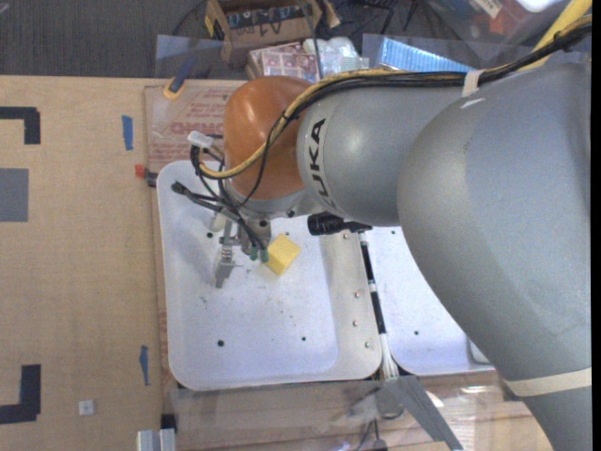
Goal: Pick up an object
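My arm [451, 186] comes in from the right, a thick grey trunk crossing the right bin [423, 336] and covering most of it, then narrowing to the orange band [263, 139] above my wrist, which hangs over the upper part of the left bin [235, 346]. From the wrist my claw [235, 252] points down toward the bin floor, cables looping around it on the left. I cannot tell whether my fingers are spread or pressed together; they are small and dark against the clutter of the wrist.

The near half of the left bin lies bare and white, speckled with a few dark marks, with room toward its rounded front rim and its left wall. The ridge between the two bins runs just right of my wrist.

The yellow block [281, 254] sits on the left bin's floor just right of my claw, tilted cornerwise, a small pale-yellow cube-like piece. It lies beside my fingers, not between them.
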You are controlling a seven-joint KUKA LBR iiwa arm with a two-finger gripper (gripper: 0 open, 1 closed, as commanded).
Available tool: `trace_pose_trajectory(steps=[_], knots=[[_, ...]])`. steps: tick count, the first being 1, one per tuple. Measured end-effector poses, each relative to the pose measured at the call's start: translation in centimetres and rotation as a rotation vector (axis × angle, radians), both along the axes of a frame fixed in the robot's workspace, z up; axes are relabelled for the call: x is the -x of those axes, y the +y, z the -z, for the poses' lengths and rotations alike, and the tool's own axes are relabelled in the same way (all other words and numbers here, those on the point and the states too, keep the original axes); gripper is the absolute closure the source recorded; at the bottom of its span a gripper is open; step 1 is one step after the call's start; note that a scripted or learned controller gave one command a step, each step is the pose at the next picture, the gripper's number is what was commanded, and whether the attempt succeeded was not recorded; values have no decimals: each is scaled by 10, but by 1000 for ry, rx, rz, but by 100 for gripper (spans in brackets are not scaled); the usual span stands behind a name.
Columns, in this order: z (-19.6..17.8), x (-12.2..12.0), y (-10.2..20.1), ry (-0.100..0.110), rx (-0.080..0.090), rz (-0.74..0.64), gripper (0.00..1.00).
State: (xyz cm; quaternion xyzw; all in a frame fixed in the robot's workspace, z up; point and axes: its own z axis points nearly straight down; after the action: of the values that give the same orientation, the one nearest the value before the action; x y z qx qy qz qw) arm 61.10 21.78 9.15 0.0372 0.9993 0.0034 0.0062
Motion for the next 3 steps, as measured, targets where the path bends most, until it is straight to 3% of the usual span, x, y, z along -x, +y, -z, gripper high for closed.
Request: trace_pose_trajectory(steps=[1,2,3], knots=[[1,-26,7,3,0,148,0],[0,49,8,6,-1,205,0],[-13,45,8,-5,-8,209,100]])
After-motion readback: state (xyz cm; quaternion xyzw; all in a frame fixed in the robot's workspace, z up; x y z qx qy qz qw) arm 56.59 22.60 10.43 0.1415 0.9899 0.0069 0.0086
